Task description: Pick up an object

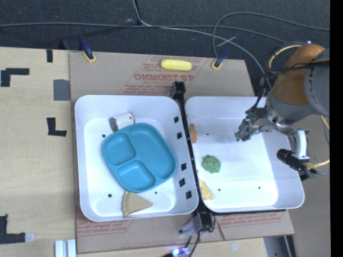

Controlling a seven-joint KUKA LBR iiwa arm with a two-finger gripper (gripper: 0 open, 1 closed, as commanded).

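- From my remote station I see the gripper (247, 130) poised over the upper right part of the right bin (278, 197); I cannot tell how it is set.
- A green broccoli-like piece (211, 164) lies on that bin's floor, below and left of the gripper, apart from it.
- Two small orange-tan bits sit along the bin's left wall, one upper (193, 133), one lower (206, 190).
- In the left bin (86, 143), a blue divided tray (140, 156) lies between a small white cup (122, 121) and a tan wedge (135, 203).
- A yellow corn-like object (176, 65) rests on the cardboard (134, 71) behind the bins.
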